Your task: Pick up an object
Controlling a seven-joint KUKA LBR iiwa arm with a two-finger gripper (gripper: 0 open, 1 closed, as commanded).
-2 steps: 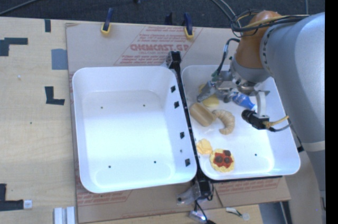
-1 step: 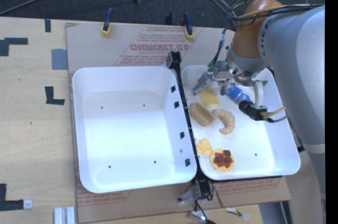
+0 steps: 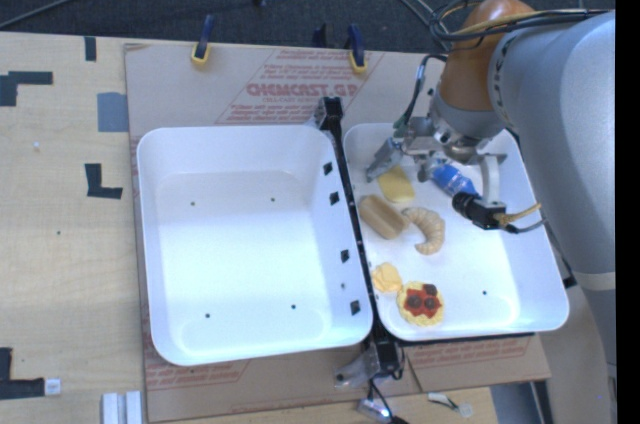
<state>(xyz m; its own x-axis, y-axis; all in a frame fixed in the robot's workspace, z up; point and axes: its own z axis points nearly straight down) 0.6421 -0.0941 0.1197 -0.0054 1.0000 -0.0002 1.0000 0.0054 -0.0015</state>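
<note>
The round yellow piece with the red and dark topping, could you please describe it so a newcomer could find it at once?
Look in the right white bin, toward its near edge beside the central divider. There lies the round yellow piece with the red and dark topping, the only item with red on it.
</note>
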